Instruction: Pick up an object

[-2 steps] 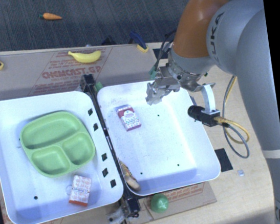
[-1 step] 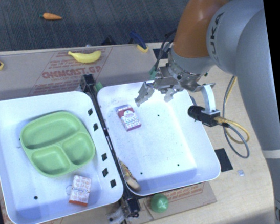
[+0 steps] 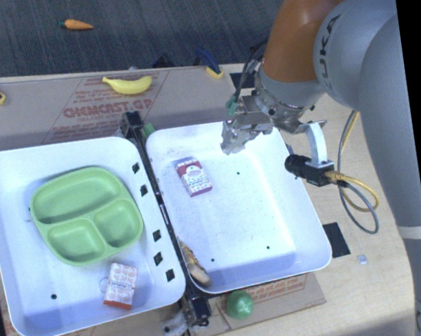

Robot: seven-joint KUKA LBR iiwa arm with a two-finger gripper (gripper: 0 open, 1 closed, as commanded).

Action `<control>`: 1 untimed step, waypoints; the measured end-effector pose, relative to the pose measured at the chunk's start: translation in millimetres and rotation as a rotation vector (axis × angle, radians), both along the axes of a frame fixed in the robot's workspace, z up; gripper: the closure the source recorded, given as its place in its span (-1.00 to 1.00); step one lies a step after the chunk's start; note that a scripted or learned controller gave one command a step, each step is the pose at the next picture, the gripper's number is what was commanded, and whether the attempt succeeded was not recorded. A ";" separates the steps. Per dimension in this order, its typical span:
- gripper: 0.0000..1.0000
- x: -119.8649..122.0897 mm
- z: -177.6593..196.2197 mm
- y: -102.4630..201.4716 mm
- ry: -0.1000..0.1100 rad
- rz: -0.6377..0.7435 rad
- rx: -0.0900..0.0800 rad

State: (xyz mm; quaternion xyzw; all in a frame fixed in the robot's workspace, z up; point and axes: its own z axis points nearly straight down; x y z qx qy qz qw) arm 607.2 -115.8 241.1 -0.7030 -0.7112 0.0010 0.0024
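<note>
- Over the right bin [image 3: 303, 220], the gripper [image 3: 232, 143] hangs near the back wall; its state cannot be told.
- Nothing is lifted: the red pack [image 3: 193, 176] lies just beside it, not yet grasped.

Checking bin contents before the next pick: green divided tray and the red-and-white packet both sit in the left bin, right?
Not quite. The camera view shows the green divided tray in the left bin, but the red-and-white packet lies in the right bin.
</note>
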 end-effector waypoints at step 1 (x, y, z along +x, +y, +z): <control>-1.00 -0.1 -0.1 0.0 0.000 0.000 0.000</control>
